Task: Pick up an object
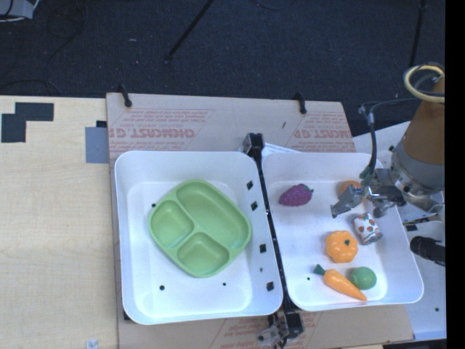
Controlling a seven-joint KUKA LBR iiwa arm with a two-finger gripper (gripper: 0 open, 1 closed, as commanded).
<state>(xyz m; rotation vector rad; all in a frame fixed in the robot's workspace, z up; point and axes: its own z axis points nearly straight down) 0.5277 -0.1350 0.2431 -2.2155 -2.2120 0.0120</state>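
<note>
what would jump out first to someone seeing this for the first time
The big green divided plate lying in the left bin catches the eye first. Next come the bright toy foods in the right bin: a purple fruit, an orange pumpkin and a carrot, with the gripper hovering above them.

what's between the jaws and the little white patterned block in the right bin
Nothing visible. The gripper hangs in the right bin, with the block just below it in the view. The pumpkin, carrot and grapes lie off to the sides.
</note>
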